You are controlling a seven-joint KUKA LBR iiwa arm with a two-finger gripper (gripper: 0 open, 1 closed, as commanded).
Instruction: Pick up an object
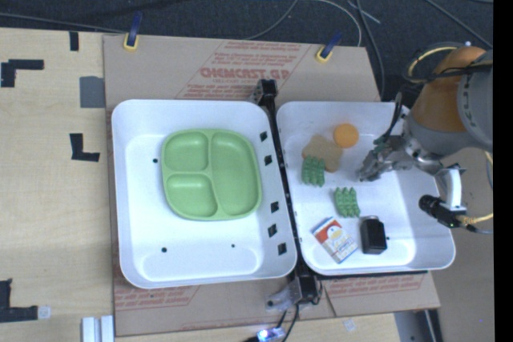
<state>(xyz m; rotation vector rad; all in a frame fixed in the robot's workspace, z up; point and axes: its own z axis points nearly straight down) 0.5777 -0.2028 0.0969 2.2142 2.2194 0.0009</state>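
Observation:
The right bin (417, 252) holds several small objects: an orange ball (346, 134), a tan bread-shaped piece (323, 150), a green block (313, 171), a second green block (346, 201), a black block (373, 235) and a small red-and-white box (333, 239). My gripper (373, 165) hangs low over the middle of this bin, to the right of the tan piece and below the orange ball. It touches none of the objects. The arm reaches in from the right, with its orange band at the upper right.
The left bin (132, 172) holds a green divided plate (212, 174). Black clips run along the seam between the bins (276, 164). Both bins rest on a cardboard sheet (240, 64). Cables trail across the dark floor behind.

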